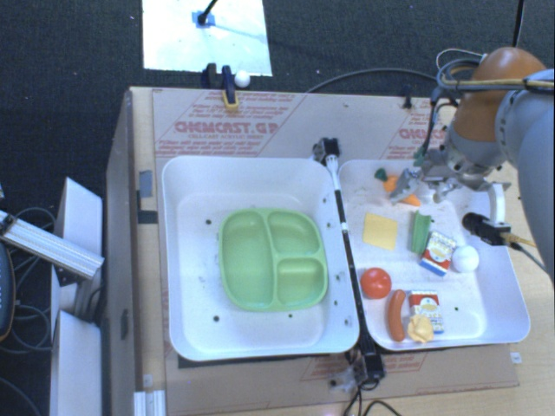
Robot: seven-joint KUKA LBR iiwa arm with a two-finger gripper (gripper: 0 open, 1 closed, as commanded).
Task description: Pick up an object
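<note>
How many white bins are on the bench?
2. The left bin holds a green tray. The right bin holds the toy food, under the gripper.

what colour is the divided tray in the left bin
Light green. The divided tray shows best in the camera view, lying in the left bin.
</note>
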